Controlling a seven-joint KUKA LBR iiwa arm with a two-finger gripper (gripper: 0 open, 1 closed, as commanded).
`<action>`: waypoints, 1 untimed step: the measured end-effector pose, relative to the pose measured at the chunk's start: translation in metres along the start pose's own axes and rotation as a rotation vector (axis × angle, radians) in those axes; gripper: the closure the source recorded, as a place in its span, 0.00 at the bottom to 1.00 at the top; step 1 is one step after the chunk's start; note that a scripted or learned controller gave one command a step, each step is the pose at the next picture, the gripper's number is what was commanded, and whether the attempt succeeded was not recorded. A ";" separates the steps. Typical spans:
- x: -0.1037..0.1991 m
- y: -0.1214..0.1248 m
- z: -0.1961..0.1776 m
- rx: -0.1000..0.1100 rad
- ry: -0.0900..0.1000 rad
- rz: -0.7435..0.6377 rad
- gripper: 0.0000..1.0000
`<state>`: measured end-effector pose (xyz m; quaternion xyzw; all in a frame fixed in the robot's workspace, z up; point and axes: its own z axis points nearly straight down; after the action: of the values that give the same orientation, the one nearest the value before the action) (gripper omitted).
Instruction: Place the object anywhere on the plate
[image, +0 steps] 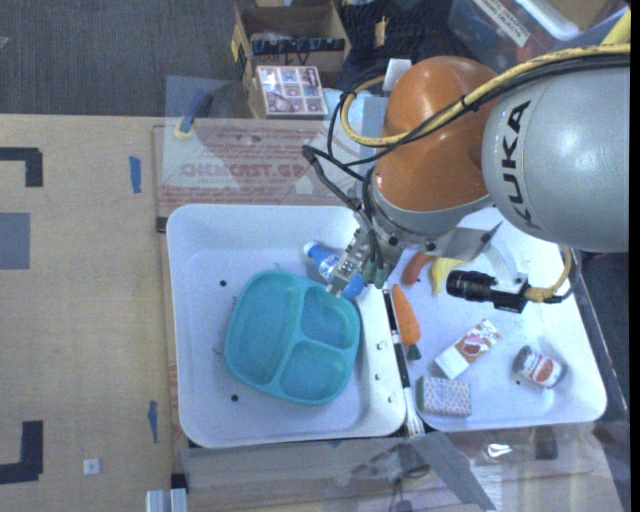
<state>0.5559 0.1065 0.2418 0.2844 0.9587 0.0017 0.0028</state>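
The object is a small blue-and-white thing, and you find it in the left bin, just off the upper right corner of the plate, partly covered by the tool. You cannot tell what kind of thing it is, and you cannot tell whether it sits on the bin floor or is lifted.

The tool sits low at that same corner of the teal, three-part plate, right against the object. Its state is hidden from you: the wrist and the cabling crowd the tip, so you cannot tell how it stands, nor whether the object is in it at all.

In my judgement you are at the carrying or releasing step, with the object near the plate's rim but not clearly over it. The next move calls for a short shift down and left, so the object is well above one of the compartments before it is let go. A drop here may catch the rim and roll off.

The right bin holds a carrot, a banana, a carton, a sponge and a can.
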 end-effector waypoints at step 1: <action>0.000 0.000 0.000 0.000 0.000 0.000 0.00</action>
<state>0.5559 0.1062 0.2417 0.2846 0.9586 0.0016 0.0027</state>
